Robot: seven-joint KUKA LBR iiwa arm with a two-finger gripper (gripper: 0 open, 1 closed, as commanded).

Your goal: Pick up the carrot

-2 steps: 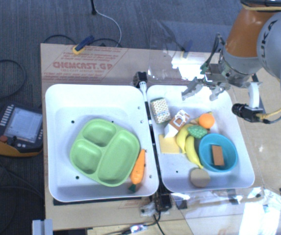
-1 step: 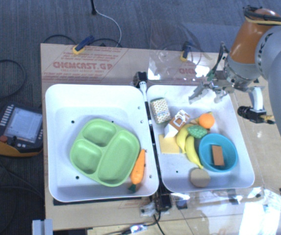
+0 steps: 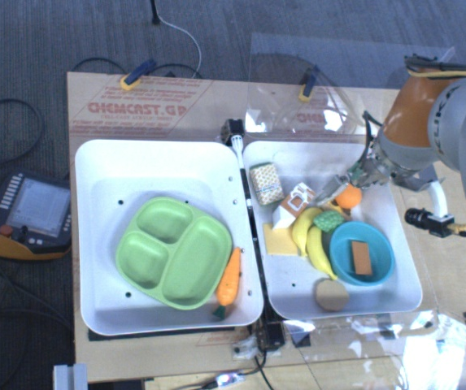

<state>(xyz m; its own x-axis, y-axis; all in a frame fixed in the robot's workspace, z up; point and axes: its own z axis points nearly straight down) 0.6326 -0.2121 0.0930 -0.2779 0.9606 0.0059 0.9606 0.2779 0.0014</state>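
Carrot [image 3: 228, 278] lies in left bin [image 3: 102, 165] beside green plate [image 3: 174, 252]; gripper [image 3: 354, 177] over right bin [image 3: 395, 226], pincer state unclear.

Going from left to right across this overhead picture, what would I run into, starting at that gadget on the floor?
Handheld screen gadget → green divided plate → carrot → bananas → blue bowl → robot arm.
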